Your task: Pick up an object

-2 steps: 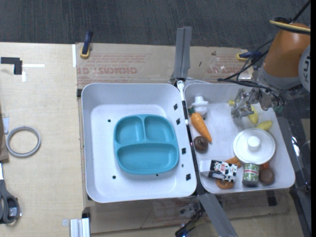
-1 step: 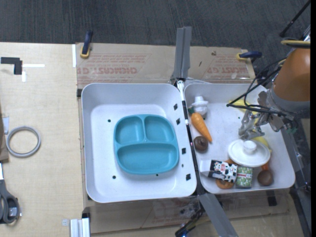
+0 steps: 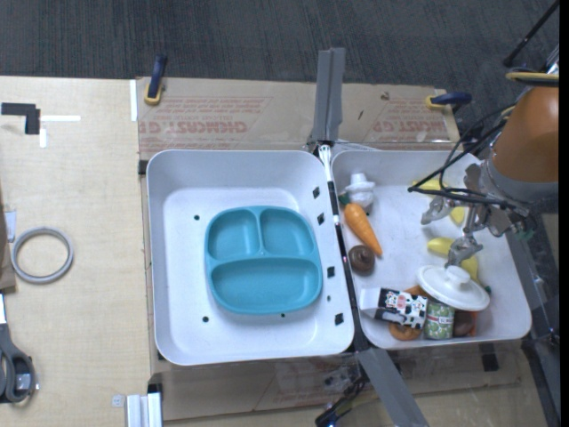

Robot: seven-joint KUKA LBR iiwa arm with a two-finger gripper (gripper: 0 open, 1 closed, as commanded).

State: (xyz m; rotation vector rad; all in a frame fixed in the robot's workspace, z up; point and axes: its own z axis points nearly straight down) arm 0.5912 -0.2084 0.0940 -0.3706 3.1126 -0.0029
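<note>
Camera view, nearest edge first: along the near wall of the right bin [image 3: 511, 332] lie a cow-print carton [image 3: 398, 304], a green can [image 3: 439, 318] and a white lid [image 3: 453, 288], crowded together. Just above the lid hangs the gripper [image 3: 461, 245]; whether its fingers are spread or closed I cannot tell, and nothing shows between them. This looks like the reach before a grasp. Yellow pieces [image 3: 443, 247] lie beside it. The carrot [image 3: 362, 228] lies apart, near the divider, with more room around it. Farther left, the blue plate [image 3: 263, 259] lies in the left bin [image 3: 169, 194].
</note>
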